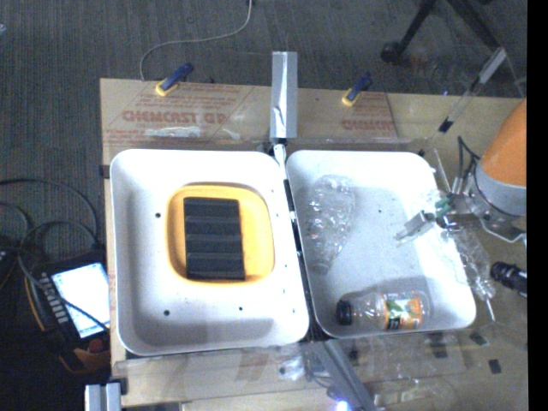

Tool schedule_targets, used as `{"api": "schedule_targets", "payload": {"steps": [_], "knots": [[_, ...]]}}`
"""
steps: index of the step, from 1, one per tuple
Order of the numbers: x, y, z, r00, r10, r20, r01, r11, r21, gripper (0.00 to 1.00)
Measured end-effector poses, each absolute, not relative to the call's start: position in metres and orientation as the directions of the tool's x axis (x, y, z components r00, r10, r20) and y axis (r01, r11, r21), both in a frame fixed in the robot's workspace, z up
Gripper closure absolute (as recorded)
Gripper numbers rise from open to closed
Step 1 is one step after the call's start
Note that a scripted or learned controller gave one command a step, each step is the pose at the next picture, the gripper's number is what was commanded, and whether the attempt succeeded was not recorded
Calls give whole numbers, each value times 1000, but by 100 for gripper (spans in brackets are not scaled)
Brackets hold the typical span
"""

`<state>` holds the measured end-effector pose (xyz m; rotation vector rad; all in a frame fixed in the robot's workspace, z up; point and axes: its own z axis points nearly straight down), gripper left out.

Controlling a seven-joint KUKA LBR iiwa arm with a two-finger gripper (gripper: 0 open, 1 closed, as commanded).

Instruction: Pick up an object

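A crumpled clear plastic bottle [328,217] lies along the left side of the right bin [377,165]. Against that bin's front wall a second bottle [384,309] lies on its side, with a dark cap pointing left and an orange label. In the left bin [137,229] rests a yellow pad with a black ribbed top [216,235]. My gripper [418,224] hangs over the right part of the right bin, right of the clear bottle and above the labelled one, touching neither. Nothing shows in its grasp.
The arm's orange band [512,148] and grey wrist [501,205] come in over the right bin's right rim. Two blue-and-yellow clamps [174,79] [357,88] sit on the board behind the bins. A metal divider post [283,101] stands between the bins at the back.
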<state>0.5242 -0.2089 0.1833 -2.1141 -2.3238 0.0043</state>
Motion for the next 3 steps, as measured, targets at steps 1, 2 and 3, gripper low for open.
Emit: {"api": "schedule_targets", "payload": {"steps": [1,2,3], "knots": [[491,-209,95,-148,989,0,989,148,3,0],[491,-207,104,-149,989,3,989,149,4,100],[539,-170,185,-114,993,-1,993,114,-1,100]]}}
